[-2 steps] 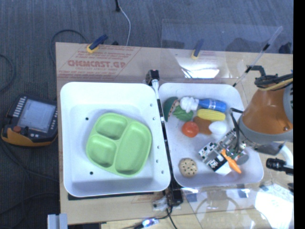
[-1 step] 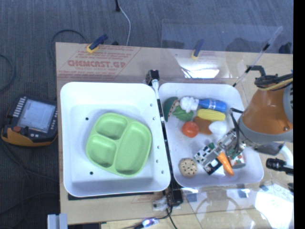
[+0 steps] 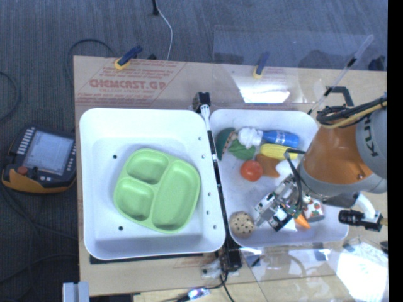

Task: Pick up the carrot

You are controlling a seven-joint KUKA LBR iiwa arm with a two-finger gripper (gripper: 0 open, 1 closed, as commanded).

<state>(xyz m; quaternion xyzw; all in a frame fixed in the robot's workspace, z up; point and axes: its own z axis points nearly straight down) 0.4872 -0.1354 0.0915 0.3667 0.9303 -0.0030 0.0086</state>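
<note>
The carrot (image 3: 303,221) shows as a small orange tip in the right bin (image 3: 327,234), near its front right corner. Part of it is hidden under the arm's wrist and a small white and pink item (image 3: 313,209). My gripper (image 3: 275,211) hangs low over the bin's front middle, just left of the carrot and pointing toward the bin's front left. The view does not show the carrot between its fingers. The grey and orange arm (image 3: 337,162) covers the bin's right side.
Also in the right bin are a red tomato (image 3: 251,170), a yellow corn cob (image 3: 279,151), a blue and white bottle (image 3: 272,137), a green leafy item (image 3: 235,146) and a speckled brown ball (image 3: 241,224). In the left bin (image 3: 94,168) lies a green divided plate (image 3: 157,189).
</note>
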